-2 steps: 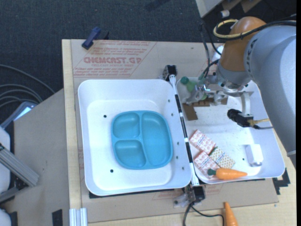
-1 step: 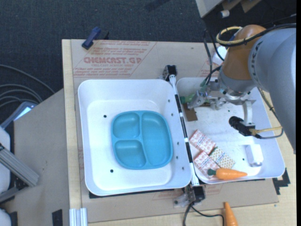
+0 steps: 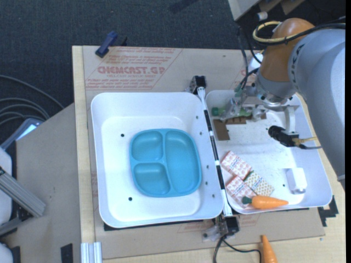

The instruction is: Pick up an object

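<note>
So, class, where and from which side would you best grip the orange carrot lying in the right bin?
Probably grip the carrot at its thick middle, coming straight down from above. It lies flat along the near wall of the right bin, tapering rightward, so closing across its width suits, though the wall leaves little room.

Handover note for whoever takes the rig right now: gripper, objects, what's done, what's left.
Gripper: over the far end of the right bin, nothing visibly held.
Right bin: brown block just beside the gripper, patterned packets mid-bin, carrot at the near edge, small white piece on the right.
Left bin: blue divided plate.
Done: no pick seen.
Left: grasp and lift one object; the brown block looks nearest.
</note>
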### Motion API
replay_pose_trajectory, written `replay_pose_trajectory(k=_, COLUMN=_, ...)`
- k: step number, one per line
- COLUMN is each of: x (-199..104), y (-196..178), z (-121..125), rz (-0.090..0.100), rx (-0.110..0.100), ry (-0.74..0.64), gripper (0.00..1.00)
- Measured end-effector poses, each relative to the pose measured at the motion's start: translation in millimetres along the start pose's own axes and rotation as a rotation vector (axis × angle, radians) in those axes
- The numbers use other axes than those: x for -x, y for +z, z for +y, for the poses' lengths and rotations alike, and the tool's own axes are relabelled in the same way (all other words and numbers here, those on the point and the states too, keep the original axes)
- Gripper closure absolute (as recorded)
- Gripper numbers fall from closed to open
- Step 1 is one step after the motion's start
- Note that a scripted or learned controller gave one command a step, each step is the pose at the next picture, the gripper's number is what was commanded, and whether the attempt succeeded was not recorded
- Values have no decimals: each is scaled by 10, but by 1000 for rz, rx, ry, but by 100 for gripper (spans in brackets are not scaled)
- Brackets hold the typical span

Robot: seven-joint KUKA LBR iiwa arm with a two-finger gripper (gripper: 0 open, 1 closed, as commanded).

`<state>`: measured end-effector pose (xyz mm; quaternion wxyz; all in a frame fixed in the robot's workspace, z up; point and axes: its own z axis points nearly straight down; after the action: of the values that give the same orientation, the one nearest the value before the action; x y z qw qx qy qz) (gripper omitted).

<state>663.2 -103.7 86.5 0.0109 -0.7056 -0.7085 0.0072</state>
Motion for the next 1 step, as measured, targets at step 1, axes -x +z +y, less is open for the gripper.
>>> replay_pose_trajectory(k=1, x=12, y=-94, z=-15, rz=-3, rx=-6, ry=0, gripper=100)
